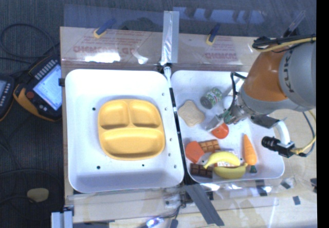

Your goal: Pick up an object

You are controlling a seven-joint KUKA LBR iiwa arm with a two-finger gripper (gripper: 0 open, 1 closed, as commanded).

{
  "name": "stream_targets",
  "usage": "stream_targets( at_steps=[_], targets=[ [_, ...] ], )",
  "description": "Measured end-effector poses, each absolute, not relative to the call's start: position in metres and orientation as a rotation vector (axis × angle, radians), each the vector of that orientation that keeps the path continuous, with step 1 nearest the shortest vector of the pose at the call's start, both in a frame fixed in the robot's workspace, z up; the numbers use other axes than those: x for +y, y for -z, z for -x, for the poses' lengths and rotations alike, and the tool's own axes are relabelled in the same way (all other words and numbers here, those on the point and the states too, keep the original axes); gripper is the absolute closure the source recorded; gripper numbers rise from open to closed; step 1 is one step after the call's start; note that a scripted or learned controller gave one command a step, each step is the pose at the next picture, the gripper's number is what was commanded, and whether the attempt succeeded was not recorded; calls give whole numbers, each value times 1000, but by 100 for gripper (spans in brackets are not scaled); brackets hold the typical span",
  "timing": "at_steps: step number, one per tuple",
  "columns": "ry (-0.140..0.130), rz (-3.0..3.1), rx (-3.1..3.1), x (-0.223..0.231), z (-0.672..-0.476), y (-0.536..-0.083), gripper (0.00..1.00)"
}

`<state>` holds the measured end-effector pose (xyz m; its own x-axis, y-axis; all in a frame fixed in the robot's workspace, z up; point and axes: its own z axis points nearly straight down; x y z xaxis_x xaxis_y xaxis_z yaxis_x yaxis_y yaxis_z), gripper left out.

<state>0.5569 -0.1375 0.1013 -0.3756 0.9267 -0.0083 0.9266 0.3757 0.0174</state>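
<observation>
The right bin (267, 170) holds several toy foods. A tan bread slice (190, 112) lies at its left, and a green can (211, 97) sits behind it. Along the front are a small red tomato (220, 130), an orange-red piece (194, 151), a brown chocolate bar (208, 145), a yellow banana (226, 164) and an orange carrot (249, 150). My gripper (224, 117) reaches in from the right. It sits low in the bin, just behind the tomato and right of the bread.
The left bin (77, 119) holds a yellow divided plate (131, 128). A teach pendant (43, 90) and cables lie off the bench at the left. The arm's grey and orange wrist (270, 83) covers the right bin's far right corner.
</observation>
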Motion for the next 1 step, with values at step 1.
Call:
stream_targets(
  at_steps=[1],
  targets=[
    [2,-1893,2507,-69,-595,-186,100]
  ],
)
